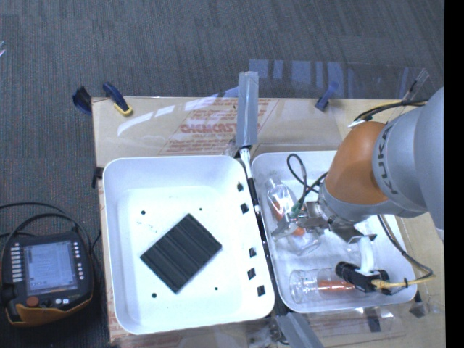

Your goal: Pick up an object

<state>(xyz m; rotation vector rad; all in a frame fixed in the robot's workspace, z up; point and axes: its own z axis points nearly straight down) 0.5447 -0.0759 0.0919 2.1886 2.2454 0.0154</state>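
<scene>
Arm: grey with an orange band, it reaches in from the right of the frame and bends down over the right bin.
Gripper: low in the middle of the right bin, among clear plastic items; I cannot tell whether it is apart, together or clamped on anything.
Clear packet: holds something orange and lies just to the upper left of the gripper.
Clear jar: on its side along the lower edge of the right bin, with a reddish strip inside, apart from the gripper.
Black ribbed pad: flat and turned diagonally, alone in the middle of the left bin, well apart from the gripper.
Control pendant: on the floor at the lower left of the frame.
</scene>
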